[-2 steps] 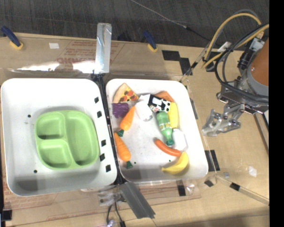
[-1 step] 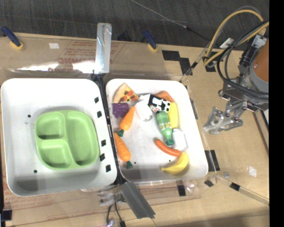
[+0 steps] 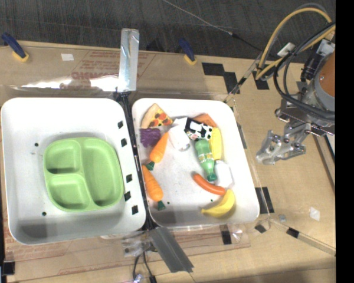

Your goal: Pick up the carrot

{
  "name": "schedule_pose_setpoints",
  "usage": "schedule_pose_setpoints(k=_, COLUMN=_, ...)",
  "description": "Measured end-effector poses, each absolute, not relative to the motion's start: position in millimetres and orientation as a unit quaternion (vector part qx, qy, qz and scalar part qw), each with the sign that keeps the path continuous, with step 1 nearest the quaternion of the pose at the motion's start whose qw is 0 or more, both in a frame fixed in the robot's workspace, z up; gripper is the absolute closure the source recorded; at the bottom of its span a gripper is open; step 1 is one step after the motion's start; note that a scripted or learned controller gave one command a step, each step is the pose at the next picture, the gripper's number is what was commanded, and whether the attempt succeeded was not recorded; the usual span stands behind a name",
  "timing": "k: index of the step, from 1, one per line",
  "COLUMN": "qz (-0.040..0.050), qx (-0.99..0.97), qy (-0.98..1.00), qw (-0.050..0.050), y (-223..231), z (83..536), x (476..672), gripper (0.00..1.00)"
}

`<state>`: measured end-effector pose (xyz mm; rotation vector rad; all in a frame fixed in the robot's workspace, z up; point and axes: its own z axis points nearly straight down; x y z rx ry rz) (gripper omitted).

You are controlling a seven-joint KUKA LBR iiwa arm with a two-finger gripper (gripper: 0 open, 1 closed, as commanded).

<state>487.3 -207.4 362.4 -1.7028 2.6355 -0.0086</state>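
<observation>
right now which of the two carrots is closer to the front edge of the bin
The lower carrot, lying along the right bin's left wall with its green end near the front. The other carrot sits farther back, beside the purple toy.

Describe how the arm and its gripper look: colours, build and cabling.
The arm enters at the right edge, with an orange band above a dark wrist. Yellow, grey and black cables loop up and over it. The gripper is bare silvery metal, blocky, with angular linkages and short fingers, hanging over the brown bench right of the bins.
</observation>
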Motion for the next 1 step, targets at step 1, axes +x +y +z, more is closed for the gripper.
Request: schedule_pose_setpoints(k=1, qz=-0.004, qx=-0.544, qy=0.839, qw=0.003, y=-207.1, z=373.1, x=488.6, gripper=1.0)
